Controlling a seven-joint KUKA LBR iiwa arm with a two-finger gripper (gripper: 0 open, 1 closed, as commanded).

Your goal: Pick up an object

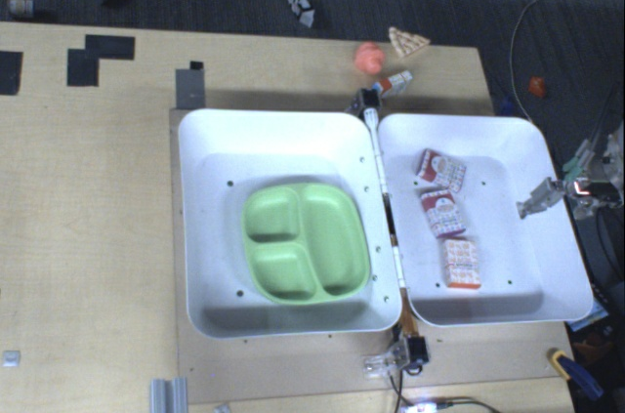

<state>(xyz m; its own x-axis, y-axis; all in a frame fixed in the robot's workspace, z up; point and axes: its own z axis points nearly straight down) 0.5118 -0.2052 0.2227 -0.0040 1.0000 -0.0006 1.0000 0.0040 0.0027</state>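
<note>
Three small red-and-white packets lie in a row in the right bin (508, 304): one at the top (440, 170), one in the middle (444, 212), one at the bottom (460, 263). My gripper (543, 198) reaches in over the bin's right rim, well to the right of the packets and apart from them. Nothing is seen between its fingers. A green divided plate (305, 241) lies in the left bin (210, 167).
Beyond the bins on the bench lie an orange ball (369, 58), a wedge-shaped toy (408, 41) and a small tube (395, 83). Cables and a clamp (405, 357) sit at the bins' front junction. Dark floor with small scraps lies behind the bench.
</note>
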